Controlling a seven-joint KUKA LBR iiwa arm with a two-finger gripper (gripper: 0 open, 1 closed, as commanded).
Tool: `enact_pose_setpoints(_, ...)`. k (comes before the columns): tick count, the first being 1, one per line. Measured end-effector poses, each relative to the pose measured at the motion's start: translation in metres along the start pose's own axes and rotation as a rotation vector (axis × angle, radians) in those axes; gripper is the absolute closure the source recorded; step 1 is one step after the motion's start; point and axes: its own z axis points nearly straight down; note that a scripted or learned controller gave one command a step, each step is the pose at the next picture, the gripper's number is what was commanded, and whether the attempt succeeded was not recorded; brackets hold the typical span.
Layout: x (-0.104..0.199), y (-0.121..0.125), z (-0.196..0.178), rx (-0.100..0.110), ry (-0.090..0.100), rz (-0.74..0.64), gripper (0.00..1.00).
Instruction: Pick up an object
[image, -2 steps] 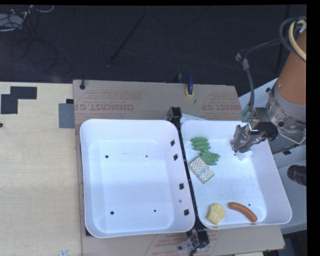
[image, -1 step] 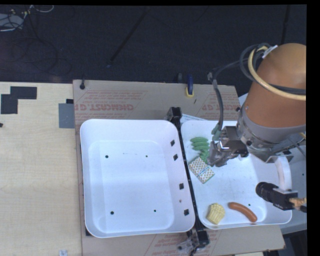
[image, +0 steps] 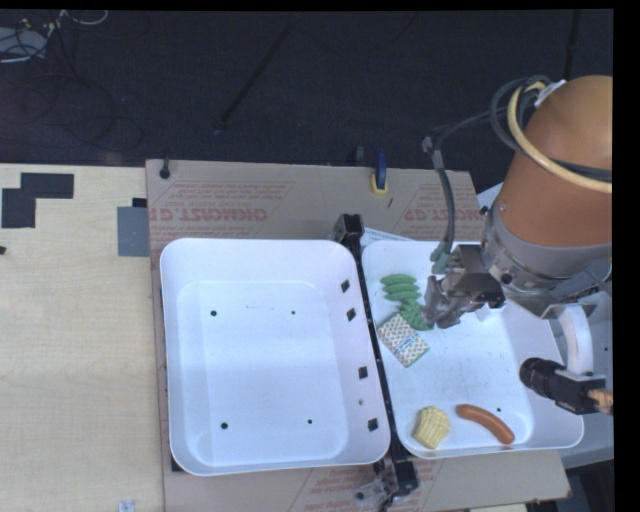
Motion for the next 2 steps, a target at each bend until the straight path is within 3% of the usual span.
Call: enact_pose_setpoints(2, -0.0026, 0.0004, -0.0183, 0.006, -0.001, -0.002, 1.0)
